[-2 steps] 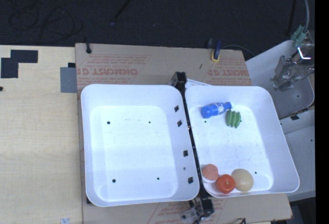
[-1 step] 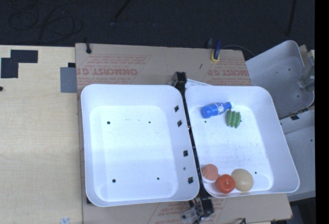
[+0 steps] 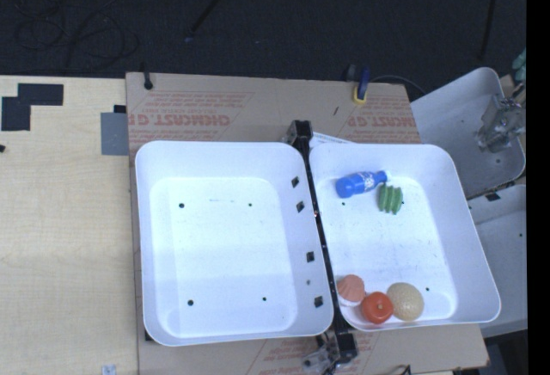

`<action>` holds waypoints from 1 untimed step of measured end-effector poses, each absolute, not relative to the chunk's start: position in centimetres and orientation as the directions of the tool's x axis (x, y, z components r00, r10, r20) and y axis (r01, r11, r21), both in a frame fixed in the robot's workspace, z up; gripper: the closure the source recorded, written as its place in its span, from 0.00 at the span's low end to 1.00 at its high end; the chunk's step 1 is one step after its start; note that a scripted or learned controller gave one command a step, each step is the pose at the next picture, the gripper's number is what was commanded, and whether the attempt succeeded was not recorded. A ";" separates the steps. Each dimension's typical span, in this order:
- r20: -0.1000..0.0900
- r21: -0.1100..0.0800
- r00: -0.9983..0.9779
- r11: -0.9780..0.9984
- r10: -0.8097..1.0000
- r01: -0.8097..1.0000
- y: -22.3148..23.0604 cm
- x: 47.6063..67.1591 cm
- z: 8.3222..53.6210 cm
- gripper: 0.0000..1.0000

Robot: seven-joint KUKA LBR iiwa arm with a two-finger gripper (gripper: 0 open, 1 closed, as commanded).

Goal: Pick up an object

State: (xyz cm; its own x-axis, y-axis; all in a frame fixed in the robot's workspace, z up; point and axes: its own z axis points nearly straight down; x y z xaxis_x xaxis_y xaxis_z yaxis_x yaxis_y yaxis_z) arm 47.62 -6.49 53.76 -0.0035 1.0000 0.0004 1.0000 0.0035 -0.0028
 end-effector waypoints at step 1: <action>0.000 -0.003 -0.003 0.003 1.000 1.000 -4.9 47.6 53.8 1.00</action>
